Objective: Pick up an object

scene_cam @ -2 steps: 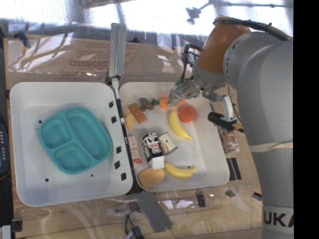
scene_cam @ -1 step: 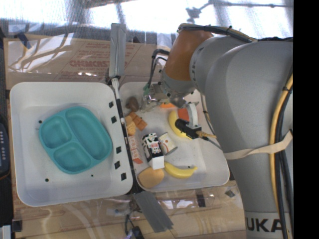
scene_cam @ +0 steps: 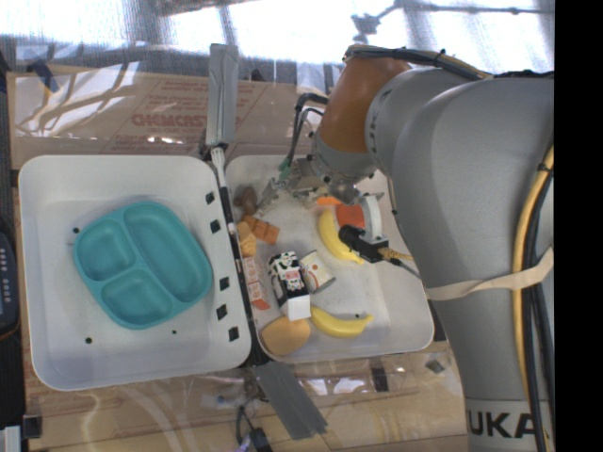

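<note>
Camera view: arm (scene_cam: 452, 186) reaches over right bin (scene_cam: 405, 332). Gripper (scene_cam: 332, 194) sits at the bin's far side; can't tell its state, wrist blocks it. Nearest target: banana (scene_cam: 332, 240), just toward the near side of the tool, long axis running far-to-near, yellow, curved. Second banana (scene_cam: 341, 322) lies near the front rim.

I counted two shallow white plastic bins (scene_cam: 57, 252), side by side. One teal three-compartment plate (scene_cam: 141, 264) lay in the left bin. In the right bin I made out two yellow bananas (scene_cam: 339, 322) and one small black-and-white cow figure (scene_cam: 287, 273).
</note>
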